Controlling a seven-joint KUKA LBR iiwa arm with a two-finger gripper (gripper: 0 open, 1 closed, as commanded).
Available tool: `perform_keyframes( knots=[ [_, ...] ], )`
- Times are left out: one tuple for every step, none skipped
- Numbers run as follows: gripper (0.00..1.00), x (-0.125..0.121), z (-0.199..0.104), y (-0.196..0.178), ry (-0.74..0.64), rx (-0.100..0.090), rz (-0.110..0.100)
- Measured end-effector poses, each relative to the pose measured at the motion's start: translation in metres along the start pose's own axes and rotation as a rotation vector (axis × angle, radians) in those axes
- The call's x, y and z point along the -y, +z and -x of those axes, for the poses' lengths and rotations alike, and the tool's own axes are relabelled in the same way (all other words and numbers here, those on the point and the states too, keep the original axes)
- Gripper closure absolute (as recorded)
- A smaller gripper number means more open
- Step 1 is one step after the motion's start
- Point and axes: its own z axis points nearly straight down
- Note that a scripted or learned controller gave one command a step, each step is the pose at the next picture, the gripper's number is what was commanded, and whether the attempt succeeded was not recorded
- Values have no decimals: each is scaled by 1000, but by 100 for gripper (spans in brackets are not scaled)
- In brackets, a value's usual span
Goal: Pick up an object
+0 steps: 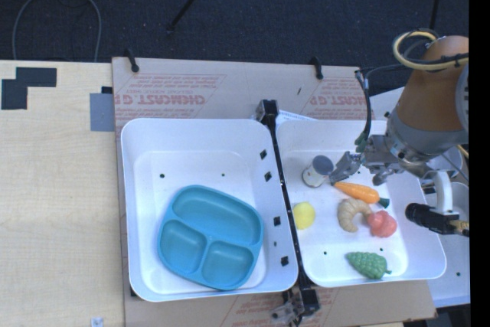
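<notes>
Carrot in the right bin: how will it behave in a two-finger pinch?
The carrot looks like smooth moulded plastic, so probably stiff, light and somewhat slippery. Its taper may let it squirt out of a pinch near the tip. Lying on its side, it could roll if nudged across its length.

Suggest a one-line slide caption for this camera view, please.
KUKA arm's claw hovers over the right bin beside a carrot; a blue tray sits in the left bin.

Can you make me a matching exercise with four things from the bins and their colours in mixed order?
Things:
1. divided plate
2. carrot
3. bumpy toy nearest the front of the right bin
4. round toy beside the divider

Colours:
A. green
B. yellow
C. blue
D. orange

Pairs: 1-C, 2-D, 3-A, 4-B
</notes>
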Motion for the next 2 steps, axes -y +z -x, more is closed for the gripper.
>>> perform_keyframes(
  knots=[
    [0,-3,0,-8,-2,2,15],
    [0,1,6,36,-2,1,12]
  ],
)
